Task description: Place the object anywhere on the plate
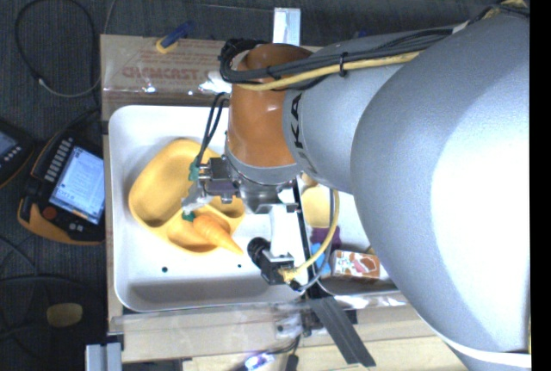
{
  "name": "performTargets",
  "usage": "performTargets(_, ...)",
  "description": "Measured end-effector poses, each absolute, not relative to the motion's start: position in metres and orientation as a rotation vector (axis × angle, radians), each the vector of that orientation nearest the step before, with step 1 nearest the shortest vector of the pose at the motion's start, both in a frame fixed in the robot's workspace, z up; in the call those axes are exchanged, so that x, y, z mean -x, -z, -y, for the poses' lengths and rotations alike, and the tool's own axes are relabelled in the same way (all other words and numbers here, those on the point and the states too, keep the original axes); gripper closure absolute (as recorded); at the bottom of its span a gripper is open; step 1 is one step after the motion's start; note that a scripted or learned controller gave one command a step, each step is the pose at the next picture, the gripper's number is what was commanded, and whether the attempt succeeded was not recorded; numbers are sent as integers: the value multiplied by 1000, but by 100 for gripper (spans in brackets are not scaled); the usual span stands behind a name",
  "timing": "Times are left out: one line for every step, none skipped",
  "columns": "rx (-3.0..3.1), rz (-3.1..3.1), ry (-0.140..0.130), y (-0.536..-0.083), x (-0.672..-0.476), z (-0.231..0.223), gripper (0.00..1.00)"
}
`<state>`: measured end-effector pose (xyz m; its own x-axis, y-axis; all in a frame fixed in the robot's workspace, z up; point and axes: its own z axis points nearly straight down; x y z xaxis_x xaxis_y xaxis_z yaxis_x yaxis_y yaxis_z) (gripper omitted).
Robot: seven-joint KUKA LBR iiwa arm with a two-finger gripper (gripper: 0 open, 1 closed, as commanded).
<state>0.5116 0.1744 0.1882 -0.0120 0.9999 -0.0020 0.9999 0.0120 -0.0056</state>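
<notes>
1. My gripper [209, 199] hangs low over the left bin [120, 188], directly over the yellow plate [159, 180]. The carrot [215, 230] lies just beside it at about five o'clock.
2. The carrot's long axis runs from ten o'clock, where a green stub sits close under my wrist, toward four o'clock, where the orange tip points at the bin's near wall. It appears to rest on the plate's lower rim, though my own arm covers part of that edge, so I can't be sure how much of it is truly on the plate.
3. Whether I am pinching the carrot or merely above it I cannot tell; the wrist housing hides that.
4. My judgement: what the coming move turns on is whether the carrot's weight sits on the plate or half off it toward four o'clock.
5. Materials: the plate is smooth, glossy yellow plastic, shallow and rounded (it looks slightly tilted). The carrot is a tapered toy, matte orange. The bin is hard white plastic with low walls.
</notes>
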Motion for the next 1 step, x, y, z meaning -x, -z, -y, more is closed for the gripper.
performTargets(2120,2317,-7,-232,-519,-206,0)
